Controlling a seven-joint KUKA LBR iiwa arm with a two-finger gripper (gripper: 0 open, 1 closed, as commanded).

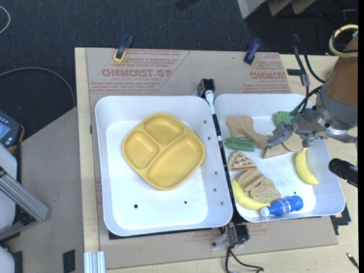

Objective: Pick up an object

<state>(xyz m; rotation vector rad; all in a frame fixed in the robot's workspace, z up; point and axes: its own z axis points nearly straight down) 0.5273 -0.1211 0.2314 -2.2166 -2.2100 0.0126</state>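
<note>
My gripper hangs low in the right bin, near its far side, and it is open with nothing between its fingers. It hovers over a flat tan slice, just in front of a green broccoli piece. Left of it lie a tan bread piece and a green pea pod. A yellow banana lies to its right front.
Toward the front of the right bin are a pizza slice, round biscuits, a second banana and a blue bottle. The left bin holds a yellow divided plate. A black divider runs between the bins.
</note>
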